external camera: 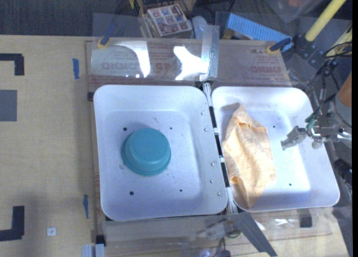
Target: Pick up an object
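Hovering gripper (297, 137) over right bin (319, 189), jaws apart, empty. Cloth (249, 152) just left: shift left, descend onto a raised fold, pinch.

One fixed camera looks down at a slant on the desk (45, 138) (both bins fully framed), from fairly high, with the gripper (302, 137) at its right.

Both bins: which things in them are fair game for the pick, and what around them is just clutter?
For the job:
- teal bowl, upside down in the left bin
- yellow cloth, crumpled in the right bin
- gripper, over the right bin

Lying about:
- blue sponge behind the bins
- patterned box
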Action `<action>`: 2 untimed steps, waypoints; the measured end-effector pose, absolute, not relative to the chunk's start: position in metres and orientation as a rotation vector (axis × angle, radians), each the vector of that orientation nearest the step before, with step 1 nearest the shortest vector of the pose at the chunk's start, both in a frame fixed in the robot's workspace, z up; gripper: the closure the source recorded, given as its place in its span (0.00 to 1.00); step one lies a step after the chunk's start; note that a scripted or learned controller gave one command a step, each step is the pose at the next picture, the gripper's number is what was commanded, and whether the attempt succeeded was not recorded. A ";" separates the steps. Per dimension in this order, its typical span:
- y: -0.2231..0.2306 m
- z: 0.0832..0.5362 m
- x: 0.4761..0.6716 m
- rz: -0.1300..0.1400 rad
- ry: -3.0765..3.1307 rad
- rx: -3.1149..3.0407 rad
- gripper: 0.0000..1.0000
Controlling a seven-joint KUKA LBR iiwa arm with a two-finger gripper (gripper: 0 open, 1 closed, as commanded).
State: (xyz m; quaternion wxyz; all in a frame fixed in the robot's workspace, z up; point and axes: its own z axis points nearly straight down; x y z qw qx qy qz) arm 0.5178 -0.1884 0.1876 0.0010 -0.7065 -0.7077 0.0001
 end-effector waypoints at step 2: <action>-0.112 0.090 0.622 -0.008 -2.421 -2.019 0.00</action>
